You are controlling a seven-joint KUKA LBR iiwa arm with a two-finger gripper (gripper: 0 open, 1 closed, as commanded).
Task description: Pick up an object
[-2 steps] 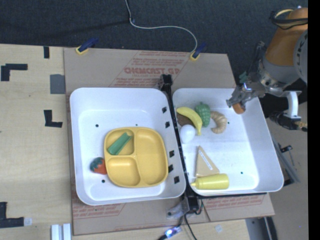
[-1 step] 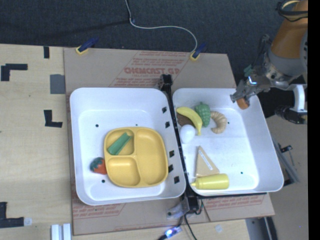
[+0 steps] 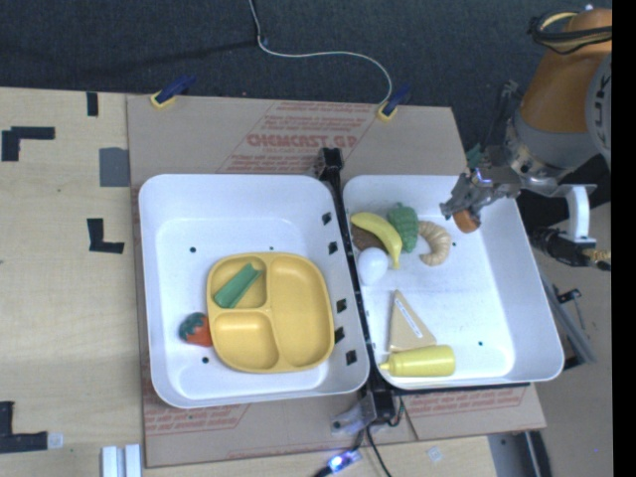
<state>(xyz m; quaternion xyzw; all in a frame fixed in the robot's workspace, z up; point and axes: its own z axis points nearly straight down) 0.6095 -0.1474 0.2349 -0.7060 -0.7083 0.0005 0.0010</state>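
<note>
My gripper [image 3: 465,209] hangs over the back of the right bin [image 3: 517,296], near its far rim. A small orange object [image 3: 467,222] sits between the fingertips, and the fingers look shut on it. Just to its left in the bin lie a tan croissant-shaped piece [image 3: 434,243], a green broccoli-like piece [image 3: 402,225], a yellow banana [image 3: 378,235] and a white egg [image 3: 372,264]. Nearer the front lie a tan wedge [image 3: 405,322] and a yellow cylinder [image 3: 422,362].
The left bin [image 3: 169,227] holds a yellow divided plate [image 3: 283,316] with a green piece [image 3: 237,286] in one compartment. A red and green toy [image 3: 195,329] lies beside the plate. A black divider [image 3: 343,266] joins the two bins. The arm's orange band [image 3: 566,87] is at the right.
</note>
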